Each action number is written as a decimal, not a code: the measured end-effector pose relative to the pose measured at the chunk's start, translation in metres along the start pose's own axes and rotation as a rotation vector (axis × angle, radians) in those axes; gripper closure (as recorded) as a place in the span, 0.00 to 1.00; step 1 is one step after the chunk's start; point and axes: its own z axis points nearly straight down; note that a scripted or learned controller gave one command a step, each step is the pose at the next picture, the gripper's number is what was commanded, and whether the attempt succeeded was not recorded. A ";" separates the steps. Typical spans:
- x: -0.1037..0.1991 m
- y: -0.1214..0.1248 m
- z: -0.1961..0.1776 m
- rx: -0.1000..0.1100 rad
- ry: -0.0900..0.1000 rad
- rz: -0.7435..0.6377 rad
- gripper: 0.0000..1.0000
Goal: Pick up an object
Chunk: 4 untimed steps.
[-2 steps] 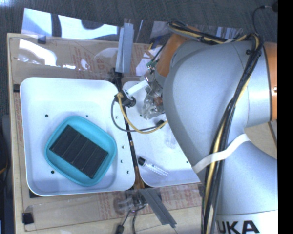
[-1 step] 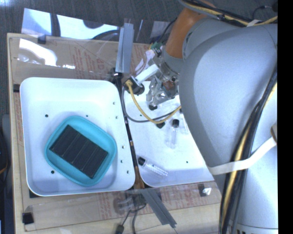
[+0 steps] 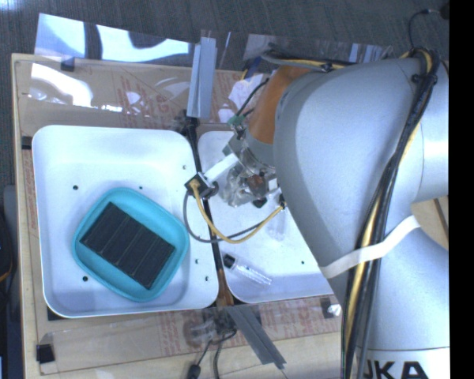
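- While the gripper (image 3: 245,184) hangs over the right bin (image 3: 296,271), jaw state impossible to tell, a small syringe-like object (image 3: 246,271) lies toward the bin's front edge.
- Its long axis runs roughly along that edge.

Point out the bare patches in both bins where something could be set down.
Left bin: bare floor along the far and left walls, above the teal tray. Right bin: a bare strip near the front wall, beside the small clear tube. Its far half is crowded by the arm, the hand and yellow cable.
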 end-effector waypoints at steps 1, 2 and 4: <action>0.001 0.008 -0.001 -0.001 0.002 0.156 1.00; 0.025 0.013 -0.001 -0.001 0.003 0.160 1.00; 0.010 0.057 -0.014 -0.001 0.003 -0.205 1.00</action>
